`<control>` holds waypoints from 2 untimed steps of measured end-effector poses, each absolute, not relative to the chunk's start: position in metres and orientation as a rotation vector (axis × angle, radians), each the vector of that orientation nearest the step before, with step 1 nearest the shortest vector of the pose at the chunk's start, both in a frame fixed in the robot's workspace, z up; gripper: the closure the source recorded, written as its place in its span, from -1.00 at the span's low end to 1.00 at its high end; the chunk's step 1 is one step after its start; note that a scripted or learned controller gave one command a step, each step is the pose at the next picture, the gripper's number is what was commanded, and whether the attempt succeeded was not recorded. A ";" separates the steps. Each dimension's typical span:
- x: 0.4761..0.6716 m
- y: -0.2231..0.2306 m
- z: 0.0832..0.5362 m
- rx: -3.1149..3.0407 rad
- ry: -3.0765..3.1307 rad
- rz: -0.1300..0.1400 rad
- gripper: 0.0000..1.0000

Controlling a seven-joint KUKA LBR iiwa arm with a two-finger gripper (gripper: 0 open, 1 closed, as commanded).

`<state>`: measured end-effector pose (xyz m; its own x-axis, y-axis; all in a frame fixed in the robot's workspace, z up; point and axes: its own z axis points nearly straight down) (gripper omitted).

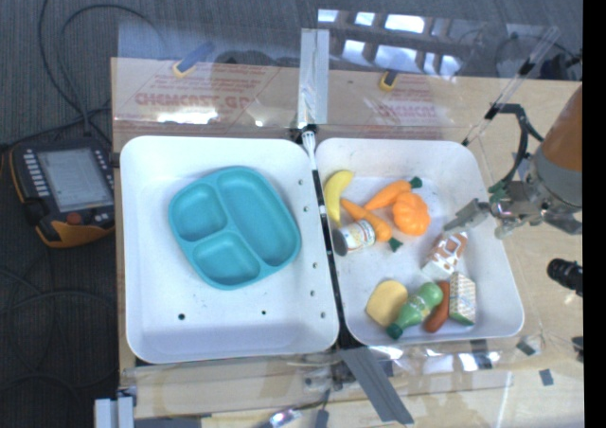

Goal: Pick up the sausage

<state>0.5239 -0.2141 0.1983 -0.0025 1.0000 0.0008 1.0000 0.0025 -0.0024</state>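
The sausage (438,312) is a short red-brown piece lying near the front right corner of the right bin (492,327). It is wedged between a green vegetable toy (417,308) and a small patterned wedge (462,296). My gripper (471,214) hovers over the right side of the same bin, farther back than the sausage and apart from it. A small orange and white carton (445,252) lies between the two. Nothing shows in the gripper.
The right bin also holds a banana (335,191), two carrots (379,208), an orange fruit (411,214), a small can (354,237) and a yellow lump (385,301). A teal divided plate (234,225) lies in the left bin (151,322).
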 end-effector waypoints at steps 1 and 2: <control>0.587 -0.172 0.189 -2.395 -2.032 0.004 -1.00; 0.584 -0.097 0.122 -2.501 -1.898 0.005 -1.00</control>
